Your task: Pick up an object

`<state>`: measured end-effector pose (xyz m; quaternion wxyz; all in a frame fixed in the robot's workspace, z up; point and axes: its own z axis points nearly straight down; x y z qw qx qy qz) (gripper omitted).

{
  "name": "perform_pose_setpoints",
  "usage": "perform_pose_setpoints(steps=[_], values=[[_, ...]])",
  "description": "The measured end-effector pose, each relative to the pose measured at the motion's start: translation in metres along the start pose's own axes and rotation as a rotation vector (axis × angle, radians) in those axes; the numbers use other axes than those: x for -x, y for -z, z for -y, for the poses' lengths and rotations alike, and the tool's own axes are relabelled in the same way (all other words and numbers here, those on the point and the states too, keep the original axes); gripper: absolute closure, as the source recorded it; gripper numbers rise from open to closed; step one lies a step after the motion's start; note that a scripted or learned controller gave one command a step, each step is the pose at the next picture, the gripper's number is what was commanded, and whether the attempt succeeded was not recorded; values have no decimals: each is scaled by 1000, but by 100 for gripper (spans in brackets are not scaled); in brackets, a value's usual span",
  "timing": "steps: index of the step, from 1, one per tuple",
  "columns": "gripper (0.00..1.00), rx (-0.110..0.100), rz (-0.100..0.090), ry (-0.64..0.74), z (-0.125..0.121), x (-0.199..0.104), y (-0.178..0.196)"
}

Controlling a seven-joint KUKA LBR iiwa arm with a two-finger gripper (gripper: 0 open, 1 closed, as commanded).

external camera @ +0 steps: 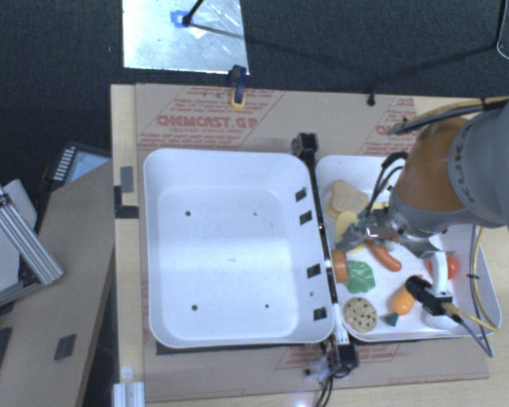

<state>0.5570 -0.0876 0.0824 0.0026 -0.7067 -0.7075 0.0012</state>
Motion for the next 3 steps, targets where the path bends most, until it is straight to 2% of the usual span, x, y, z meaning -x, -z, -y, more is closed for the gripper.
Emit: perform_pose_setpoints(steps=[1, 2, 3], values=[[0, 13, 3, 5, -71, 1, 4], [100, 11, 2, 4, -69, 1, 14], [100, 10, 2, -1, -7, -4, 4]])
